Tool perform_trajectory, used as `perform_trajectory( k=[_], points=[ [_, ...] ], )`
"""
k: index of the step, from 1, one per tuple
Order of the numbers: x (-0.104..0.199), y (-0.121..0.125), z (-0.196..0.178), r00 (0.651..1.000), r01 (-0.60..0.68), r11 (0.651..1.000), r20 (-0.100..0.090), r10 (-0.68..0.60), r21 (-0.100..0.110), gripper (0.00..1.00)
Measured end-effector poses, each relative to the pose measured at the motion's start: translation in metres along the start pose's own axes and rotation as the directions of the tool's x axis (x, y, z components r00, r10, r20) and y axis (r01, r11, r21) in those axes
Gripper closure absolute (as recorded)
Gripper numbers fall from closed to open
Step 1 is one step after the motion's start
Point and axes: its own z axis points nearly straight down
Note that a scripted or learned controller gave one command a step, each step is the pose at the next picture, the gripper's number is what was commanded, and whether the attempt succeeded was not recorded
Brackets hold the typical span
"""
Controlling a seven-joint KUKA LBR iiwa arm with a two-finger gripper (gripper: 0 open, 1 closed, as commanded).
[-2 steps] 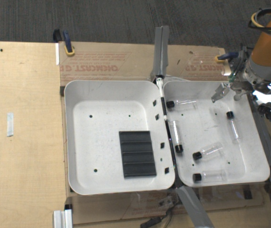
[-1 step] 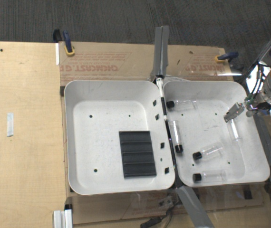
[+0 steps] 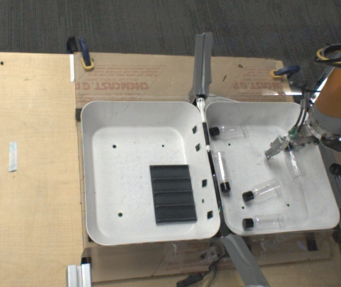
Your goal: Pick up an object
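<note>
The right bin [image 3: 314, 220] holds several clear vials with black caps. One vial [image 3: 227, 131] lies at the far left, another [image 3: 222, 171] runs along the left wall, and two more [image 3: 261, 192] [image 3: 265, 222] lie near the front. My gripper [image 3: 280, 146] hangs low over the bin's right half, at the end of the grey arm with the orange band [image 3: 338, 94]. A further clear vial [image 3: 294, 164] lies just right of and below the gripper; whether the gripper touches it is unclear. A black ridged block [image 3: 172, 193] rests in the left bin [image 3: 99, 160].
A grey divider post [image 3: 203, 64] stands between the bins at the back. Clamps [image 3: 81, 51] [image 3: 284, 72] hold the cardboard sheet behind the bins. A wooden benchtop [image 3: 27, 160] stretches to the left, with a small white strip [image 3: 12, 157] on it.
</note>
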Motion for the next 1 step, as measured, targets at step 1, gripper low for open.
perform_trajectory(
  k=[1],
  points=[
    [0.0115,-0.065,0.0006,1.0,0.002,1.0,-0.008,-0.002,0.001,0.0]
  ],
)
